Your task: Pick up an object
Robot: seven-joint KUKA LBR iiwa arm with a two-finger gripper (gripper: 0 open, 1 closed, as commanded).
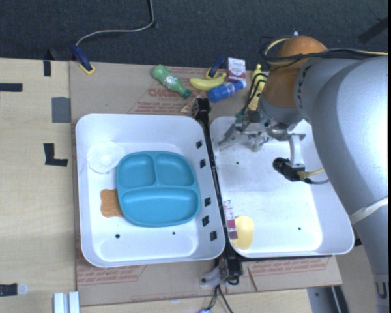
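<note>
Nearest the camera, a yellow object lies untouched at the right bin's front left corner beside a small packet. Farther back, the gripper hovers low over the bin's rear left, its grip state impossible to tell. Nothing appears lifted; the pick seems yet to come.
</note>
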